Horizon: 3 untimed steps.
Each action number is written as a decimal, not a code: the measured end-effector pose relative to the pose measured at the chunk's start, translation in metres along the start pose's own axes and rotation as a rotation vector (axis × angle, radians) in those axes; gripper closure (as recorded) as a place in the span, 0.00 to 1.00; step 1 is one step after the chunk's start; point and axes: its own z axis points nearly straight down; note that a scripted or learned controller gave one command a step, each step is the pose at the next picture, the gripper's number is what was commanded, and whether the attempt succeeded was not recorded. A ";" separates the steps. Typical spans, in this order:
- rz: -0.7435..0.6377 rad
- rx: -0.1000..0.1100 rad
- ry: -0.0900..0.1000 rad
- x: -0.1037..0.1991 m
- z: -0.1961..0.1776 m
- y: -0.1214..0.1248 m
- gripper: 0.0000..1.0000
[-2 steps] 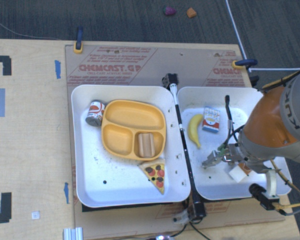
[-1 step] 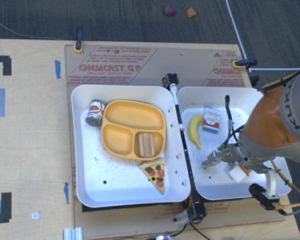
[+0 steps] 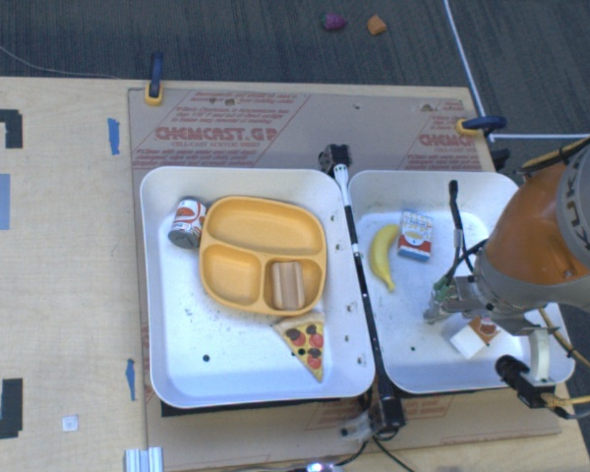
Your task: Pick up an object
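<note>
Bright, even light washes my bench; the white bins (image 3: 167,293) glare mildly. Soft shadows fall toward six o'clock. Focus is slightly soft throughout, with blurred small detail.

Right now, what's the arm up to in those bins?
The arm is low over the right bin, with its gripper near a small white block. Nothing shows between its fingers. A banana and small carton lie nearby. The left bin holds a yellow tray, can and pizza slice.
</note>
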 end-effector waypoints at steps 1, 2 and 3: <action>0.000 0.001 0.000 0.000 0.000 0.000 0.00; -0.006 0.014 0.015 0.003 0.011 -0.003 0.00; -0.004 0.014 0.013 0.004 0.011 -0.003 0.00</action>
